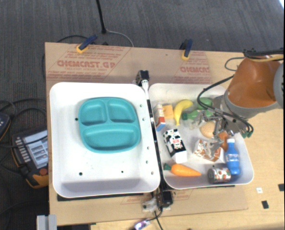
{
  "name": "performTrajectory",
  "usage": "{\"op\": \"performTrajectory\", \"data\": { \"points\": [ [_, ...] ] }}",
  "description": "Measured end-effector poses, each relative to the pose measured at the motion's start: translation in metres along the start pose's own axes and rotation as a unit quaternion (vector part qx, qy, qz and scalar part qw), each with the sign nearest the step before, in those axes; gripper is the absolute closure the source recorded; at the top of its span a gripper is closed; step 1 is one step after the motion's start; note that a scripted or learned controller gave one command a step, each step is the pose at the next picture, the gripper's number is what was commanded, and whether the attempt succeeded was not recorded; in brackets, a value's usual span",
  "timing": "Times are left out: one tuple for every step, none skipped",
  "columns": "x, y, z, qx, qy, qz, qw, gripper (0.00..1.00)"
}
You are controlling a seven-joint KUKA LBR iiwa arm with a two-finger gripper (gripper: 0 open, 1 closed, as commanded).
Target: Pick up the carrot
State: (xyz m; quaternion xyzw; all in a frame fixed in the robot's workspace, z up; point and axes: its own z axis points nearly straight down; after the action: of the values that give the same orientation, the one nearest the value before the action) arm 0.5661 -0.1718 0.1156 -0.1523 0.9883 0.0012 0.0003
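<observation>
- The carrot (184, 170) lies on its side in the lower left of the right bin (248, 175), just right of the centre of the frame's lower half; its green end points toward the divider between the bins, its tip toward a small can (221, 175).
- The arm (253, 84) enters from the right edge; its pincer (219, 128) hangs over the upper middle of the right bin, well apart from the carrot; whether it is spread or pressed together I cannot tell, as cables and the wrist cover it.
- Below the pincer sit a pale round item (207, 129), a crumpled wrapper (207, 150) and a blue bottle (233, 158); a descent from here would likely strike these and not the carrot.
- A cow-patterned carton (174, 143) stands just above the carrot; a banana (181, 109) lies further up; the left bin (65, 176) holds a teal tray (109, 124).
- Risks, as I judge them: the carrot is tapered and smooth, so a pinch near the tip may squirt it out; the carton, the can and the bin wall crowd it, so one finger may land on a neighbour or jam against the rim; the dangling cables could snag clutter on the way across.
</observation>
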Motion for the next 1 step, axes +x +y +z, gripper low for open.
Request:
{"op": "performTrajectory", "data": {
  "points": [
    [0.0010,-0.0003,0.0014,0.003,-0.006,-0.082,0.9966,0.00]
  ]
}}
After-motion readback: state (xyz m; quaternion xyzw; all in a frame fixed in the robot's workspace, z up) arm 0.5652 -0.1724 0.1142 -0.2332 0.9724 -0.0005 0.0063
